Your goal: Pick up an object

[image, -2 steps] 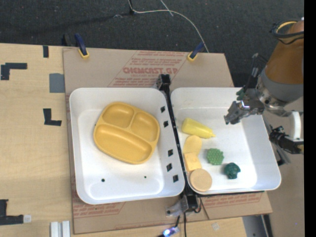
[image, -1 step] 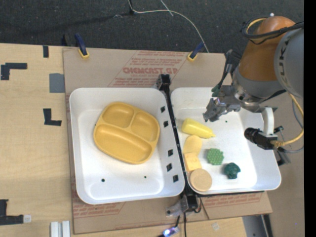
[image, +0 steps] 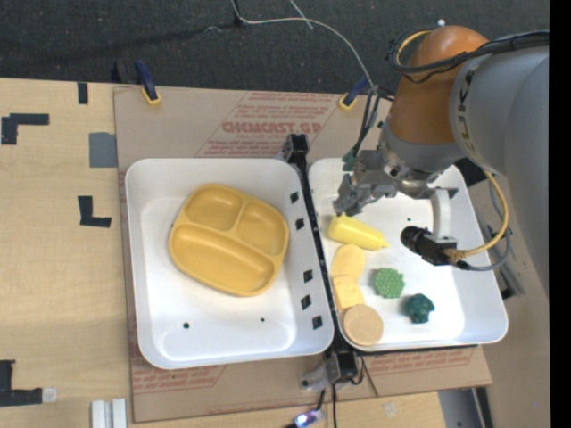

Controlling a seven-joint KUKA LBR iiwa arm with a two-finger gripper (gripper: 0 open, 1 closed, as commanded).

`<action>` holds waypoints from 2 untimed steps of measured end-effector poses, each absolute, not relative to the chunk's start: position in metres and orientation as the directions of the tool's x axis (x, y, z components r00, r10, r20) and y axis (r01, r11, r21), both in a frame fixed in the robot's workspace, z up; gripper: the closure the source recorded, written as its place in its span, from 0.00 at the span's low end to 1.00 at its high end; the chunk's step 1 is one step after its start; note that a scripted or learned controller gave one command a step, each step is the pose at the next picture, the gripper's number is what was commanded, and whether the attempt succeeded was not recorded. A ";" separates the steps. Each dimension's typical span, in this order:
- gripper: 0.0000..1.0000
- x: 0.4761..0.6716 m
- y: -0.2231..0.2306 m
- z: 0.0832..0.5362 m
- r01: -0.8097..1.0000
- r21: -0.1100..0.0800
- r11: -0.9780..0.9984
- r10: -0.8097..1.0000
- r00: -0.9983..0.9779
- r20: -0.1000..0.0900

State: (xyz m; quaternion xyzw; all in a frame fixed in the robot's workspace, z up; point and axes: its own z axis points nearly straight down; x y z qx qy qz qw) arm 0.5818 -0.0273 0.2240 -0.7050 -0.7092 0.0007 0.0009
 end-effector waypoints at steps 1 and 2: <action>1.00 0.592 0.036 0.222 1.000 -0.001 0.008 1.000 -0.008 0.001; 1.00 0.612 0.089 0.214 1.000 -0.001 0.007 1.000 -0.007 0.001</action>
